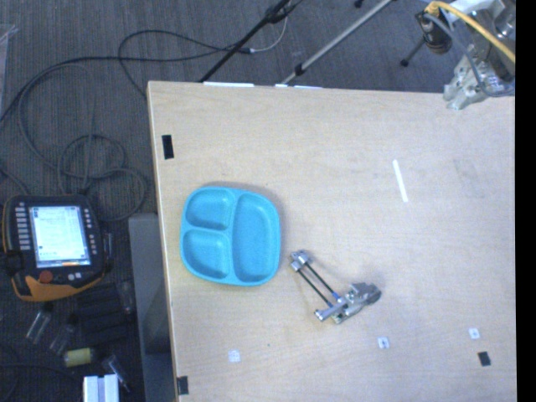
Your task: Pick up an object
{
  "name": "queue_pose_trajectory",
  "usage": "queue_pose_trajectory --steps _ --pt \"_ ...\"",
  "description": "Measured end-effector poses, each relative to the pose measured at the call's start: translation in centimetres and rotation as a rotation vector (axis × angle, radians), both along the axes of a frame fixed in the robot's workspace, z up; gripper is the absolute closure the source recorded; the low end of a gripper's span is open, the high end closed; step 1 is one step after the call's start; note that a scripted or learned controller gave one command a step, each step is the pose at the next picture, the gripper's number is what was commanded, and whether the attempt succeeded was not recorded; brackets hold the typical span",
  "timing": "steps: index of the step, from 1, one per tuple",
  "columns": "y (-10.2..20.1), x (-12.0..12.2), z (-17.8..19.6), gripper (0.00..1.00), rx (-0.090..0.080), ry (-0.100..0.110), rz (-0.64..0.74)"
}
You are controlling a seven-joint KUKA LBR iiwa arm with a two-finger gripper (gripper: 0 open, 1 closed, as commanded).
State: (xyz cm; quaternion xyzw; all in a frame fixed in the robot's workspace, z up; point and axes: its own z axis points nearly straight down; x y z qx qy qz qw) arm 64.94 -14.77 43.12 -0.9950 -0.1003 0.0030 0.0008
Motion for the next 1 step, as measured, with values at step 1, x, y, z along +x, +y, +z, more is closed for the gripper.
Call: queue_pose_trajectory --steps 1 --pt "1.82 1.44 0.01 1.0 0.0 0.0 0.006"
